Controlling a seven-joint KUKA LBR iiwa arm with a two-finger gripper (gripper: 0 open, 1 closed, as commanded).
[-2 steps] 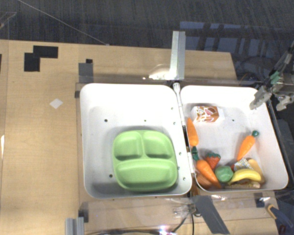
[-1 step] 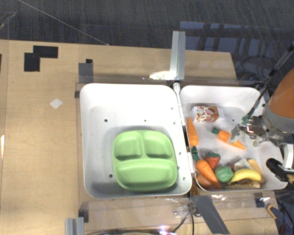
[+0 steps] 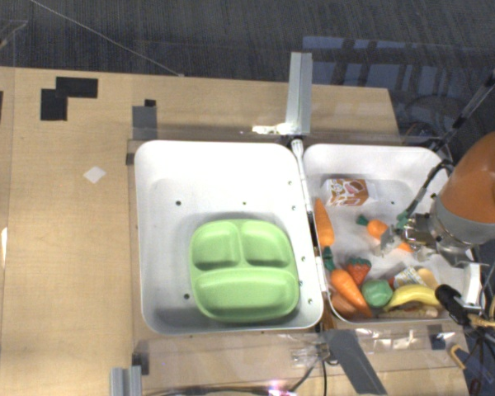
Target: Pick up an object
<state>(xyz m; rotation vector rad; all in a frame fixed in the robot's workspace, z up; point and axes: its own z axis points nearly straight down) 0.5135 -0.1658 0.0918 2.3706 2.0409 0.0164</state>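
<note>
Toy food is lying heaped in the right bin [image 3: 371, 159]: a banana [image 3: 414, 296] along the near wall, a green piece [image 3: 378, 292] beside it, two carrots [image 3: 347, 289] near the divider, a small orange piece [image 3: 376, 228] mid-bin, and a printed packet [image 3: 347, 191] farther back. The gripper [image 3: 412, 236] is hanging over the bin's right side, close to the small orange piece; whether it is clenched or released cannot be told. A green divided plate [image 3: 244, 268] is sitting in the left bin [image 3: 173, 180].

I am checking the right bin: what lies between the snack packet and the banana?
In the camera view, a small orange carrot lies between the packet and the banana, with bare bin floor around it.
</note>
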